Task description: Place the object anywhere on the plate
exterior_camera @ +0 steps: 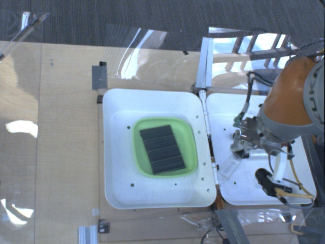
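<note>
Across the pale wooden bench (56,151) two shallow white plastic bins sit side by side, touching along their inner edges; the left white bin (114,187) holds the plate, the right white bin (223,111) lies under the arm; the grey KUKA arm with the orange band (292,95) reaches in from the right and hangs over the right bin only; the lime-green rounded-square plastic plate (190,151) sits near the middle of the left bin; the dark grey ribbed rectangular slab (162,149) lies flat on the plate, slightly skewed, fully inside its rim; the two-finger metal gripper (242,145) is low over the left part of the right bin, well apart from slab and plate; cannot tell whether it is released or clenched, too cluttered at the wrist; nothing visibly held. Judged step: placement looks done, object resting on plate, arm clear of it. Next move calls for little: keep the arm away from the left bin, avoid nudging the slab off.
</note>
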{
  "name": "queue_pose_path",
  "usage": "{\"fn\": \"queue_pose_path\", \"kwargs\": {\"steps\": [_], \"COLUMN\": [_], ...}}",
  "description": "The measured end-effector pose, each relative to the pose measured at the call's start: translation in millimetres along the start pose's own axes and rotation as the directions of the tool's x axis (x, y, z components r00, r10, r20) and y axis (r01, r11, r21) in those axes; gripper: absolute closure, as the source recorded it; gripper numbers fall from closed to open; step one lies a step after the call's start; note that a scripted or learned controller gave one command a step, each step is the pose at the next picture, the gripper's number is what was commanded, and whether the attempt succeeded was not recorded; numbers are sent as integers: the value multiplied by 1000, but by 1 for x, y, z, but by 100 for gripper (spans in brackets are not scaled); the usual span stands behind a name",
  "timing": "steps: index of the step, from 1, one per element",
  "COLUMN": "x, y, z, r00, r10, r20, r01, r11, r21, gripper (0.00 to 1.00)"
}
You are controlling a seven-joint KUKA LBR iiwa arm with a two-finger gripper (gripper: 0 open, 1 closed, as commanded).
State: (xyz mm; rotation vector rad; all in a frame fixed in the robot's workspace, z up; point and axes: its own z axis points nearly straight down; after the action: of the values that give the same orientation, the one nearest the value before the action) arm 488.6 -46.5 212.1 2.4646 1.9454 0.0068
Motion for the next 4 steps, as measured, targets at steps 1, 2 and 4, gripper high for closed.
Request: {"fn": "queue_pose_path", "kwargs": {"steps": [1,2,4], "x": [84,84,18], "y": [22,22,58], "z": [23,23,27], "r00": [988,988,996], "r10": [-153,-152,-87], "r20": [1,0,2], "r01": [153,152,87], "r11": [988,988,996], "r21": [1,0,-1], "gripper": [100,0,0]}}
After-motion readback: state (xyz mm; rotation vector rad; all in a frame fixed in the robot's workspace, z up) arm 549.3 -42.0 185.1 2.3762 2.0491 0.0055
